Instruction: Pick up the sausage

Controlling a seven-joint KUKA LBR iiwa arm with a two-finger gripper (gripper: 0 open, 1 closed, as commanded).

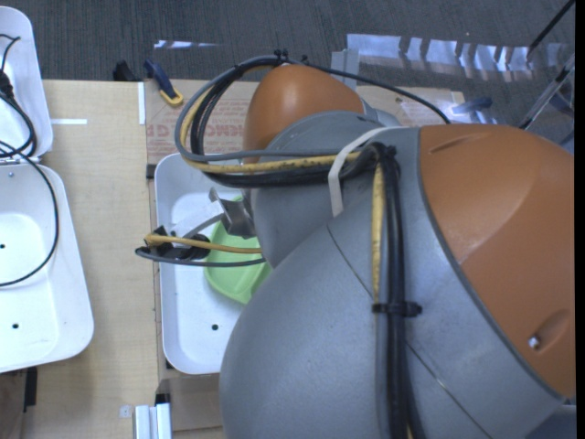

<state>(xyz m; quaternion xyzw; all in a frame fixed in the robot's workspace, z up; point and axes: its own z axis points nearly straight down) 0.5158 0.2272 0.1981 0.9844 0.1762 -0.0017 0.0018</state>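
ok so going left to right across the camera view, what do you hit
left bin → wooden bench strip → right bin → green thing in it → grey and orange arm

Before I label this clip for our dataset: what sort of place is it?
Probably a robotics lab or test cell: a big grey and orange arm with bundled cables reaches over shallow white bins on a wooden bench, beside dark carpet-like flooring.
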